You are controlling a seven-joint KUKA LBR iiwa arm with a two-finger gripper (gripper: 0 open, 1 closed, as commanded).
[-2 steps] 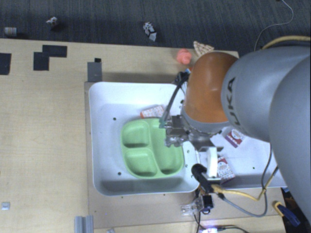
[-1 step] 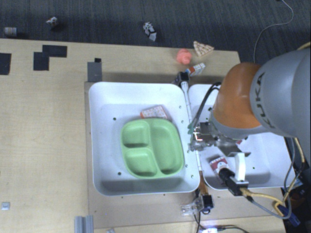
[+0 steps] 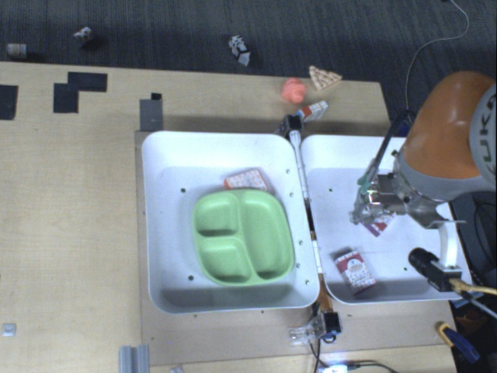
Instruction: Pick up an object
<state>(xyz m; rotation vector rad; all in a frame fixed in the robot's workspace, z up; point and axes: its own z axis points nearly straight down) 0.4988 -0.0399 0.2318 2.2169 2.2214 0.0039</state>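
**Right bin: gripper low over a small red-and-white item**

Over the right bin (image 3: 435, 173), the gripper (image 3: 373, 208) is lowered near the floor, apparently placed for a grasp. A small red-and-white object (image 3: 377, 225) is seen just beneath the fingers; whether it is clamped between them cannot be told, nor how wide they stand. A second red-and-white packet (image 3: 355, 270) lies flat nearer the front wall, apart from the gripper. A green divided tray (image 3: 242, 237) fills the left bin (image 3: 167, 208), with another small packet (image 3: 246, 179) tucked behind it.
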